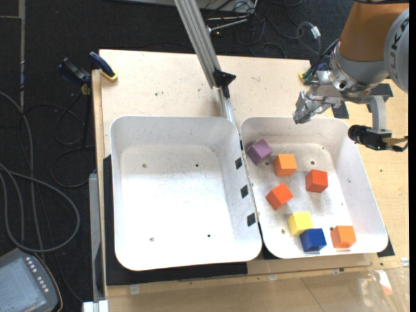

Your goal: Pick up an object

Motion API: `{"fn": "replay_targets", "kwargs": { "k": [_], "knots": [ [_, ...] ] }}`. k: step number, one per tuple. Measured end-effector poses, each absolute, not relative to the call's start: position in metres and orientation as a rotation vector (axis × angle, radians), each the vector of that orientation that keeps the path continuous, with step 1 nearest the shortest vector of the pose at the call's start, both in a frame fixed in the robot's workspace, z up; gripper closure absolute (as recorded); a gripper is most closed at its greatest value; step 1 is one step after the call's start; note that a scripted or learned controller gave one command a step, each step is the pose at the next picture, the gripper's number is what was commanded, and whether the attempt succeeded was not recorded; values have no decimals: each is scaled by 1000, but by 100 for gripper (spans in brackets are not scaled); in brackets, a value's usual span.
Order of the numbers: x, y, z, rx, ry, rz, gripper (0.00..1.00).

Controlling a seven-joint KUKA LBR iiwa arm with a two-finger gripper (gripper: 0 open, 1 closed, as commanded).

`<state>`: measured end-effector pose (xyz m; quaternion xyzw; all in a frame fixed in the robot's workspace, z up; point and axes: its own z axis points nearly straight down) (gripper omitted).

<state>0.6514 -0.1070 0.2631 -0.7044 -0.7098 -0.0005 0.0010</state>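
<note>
Purple block (260, 151) lies below-left of the hand (304, 114), apart.

Bright blocks in white bins on a pale surface (162, 77)

The right bin (364, 187) holds a purple block (260, 151), three orange blocks (285, 164) (279, 195) (343, 236), a red one (316, 181), a yellow one (299, 223) and a blue one (313, 240); the left bin (175, 194) is white with dark specks.

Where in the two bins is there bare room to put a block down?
The left bin floor is bare. In the right bin, free patches lie along its far wall, under the gripper, and near the left wall. The middle and near edge are crowded with blocks.
</note>
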Motion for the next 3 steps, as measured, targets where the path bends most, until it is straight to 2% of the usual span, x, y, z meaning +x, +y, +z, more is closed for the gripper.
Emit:
{"fn": "replay_targets", "kwargs": {
  "k": [3],
  "knots": [
    [631, 64, 226, -2210, -2229, 0, 100]
  ]
}}
